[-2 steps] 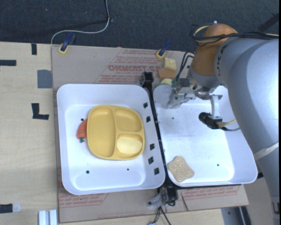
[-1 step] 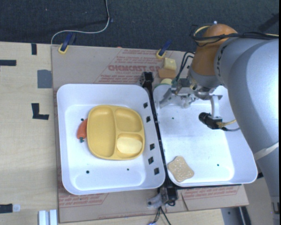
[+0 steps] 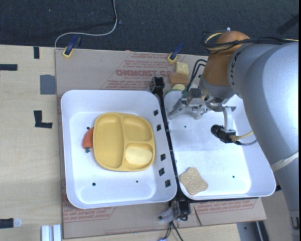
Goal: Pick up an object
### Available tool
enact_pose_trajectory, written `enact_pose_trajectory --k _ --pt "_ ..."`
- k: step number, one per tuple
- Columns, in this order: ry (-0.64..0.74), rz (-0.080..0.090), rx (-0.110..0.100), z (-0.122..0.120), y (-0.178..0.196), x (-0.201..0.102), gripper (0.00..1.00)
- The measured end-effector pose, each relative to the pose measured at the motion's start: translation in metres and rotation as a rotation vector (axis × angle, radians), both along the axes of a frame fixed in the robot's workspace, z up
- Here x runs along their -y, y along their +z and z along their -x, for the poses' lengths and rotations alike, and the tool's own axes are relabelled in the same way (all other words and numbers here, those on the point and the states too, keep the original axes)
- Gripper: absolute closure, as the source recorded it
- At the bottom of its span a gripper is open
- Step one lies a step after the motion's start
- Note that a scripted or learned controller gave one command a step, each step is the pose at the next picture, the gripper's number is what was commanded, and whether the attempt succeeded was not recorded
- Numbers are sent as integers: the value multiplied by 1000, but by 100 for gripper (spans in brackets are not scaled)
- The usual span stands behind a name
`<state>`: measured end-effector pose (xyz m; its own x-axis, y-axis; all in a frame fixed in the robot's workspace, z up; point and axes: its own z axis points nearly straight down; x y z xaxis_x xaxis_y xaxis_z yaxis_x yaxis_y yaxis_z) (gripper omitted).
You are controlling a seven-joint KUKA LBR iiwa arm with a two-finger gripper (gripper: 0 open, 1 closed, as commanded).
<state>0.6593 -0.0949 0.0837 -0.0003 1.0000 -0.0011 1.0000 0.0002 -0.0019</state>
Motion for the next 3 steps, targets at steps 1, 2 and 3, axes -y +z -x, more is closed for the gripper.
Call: enact_pose_trajectory --k 1,2,3 --pt "0 0 0 5 1 1 0" --pt "2 -1 2 -9 1 7 0" --pt "3 -1 1 -9 10 6 100"
